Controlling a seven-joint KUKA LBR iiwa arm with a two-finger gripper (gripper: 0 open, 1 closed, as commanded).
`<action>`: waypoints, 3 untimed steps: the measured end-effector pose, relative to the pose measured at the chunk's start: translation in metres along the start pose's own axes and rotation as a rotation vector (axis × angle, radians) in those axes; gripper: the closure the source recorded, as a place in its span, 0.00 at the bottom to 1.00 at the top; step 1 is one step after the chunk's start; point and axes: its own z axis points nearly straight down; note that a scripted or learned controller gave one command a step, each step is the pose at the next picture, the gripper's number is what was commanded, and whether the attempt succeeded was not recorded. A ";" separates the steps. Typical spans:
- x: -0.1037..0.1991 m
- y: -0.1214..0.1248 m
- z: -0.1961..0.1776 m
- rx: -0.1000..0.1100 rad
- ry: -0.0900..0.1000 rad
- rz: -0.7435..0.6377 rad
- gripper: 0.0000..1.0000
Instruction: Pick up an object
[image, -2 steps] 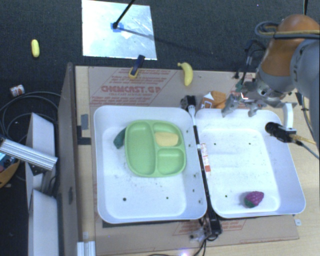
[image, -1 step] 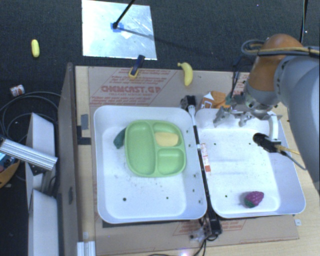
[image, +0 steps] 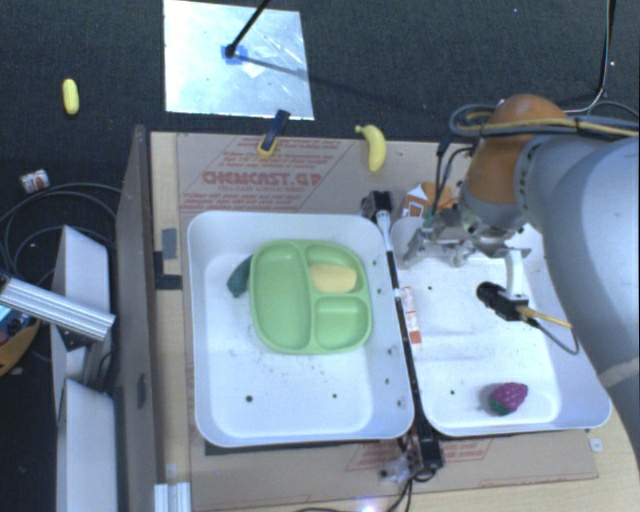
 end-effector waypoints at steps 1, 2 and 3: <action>-0.035 0.001 -0.004 -0.005 -0.002 0.008 0.00; -0.015 0.002 -0.055 -0.008 0.000 0.001 0.00; -0.024 0.000 0.000 0.000 -0.001 0.005 0.00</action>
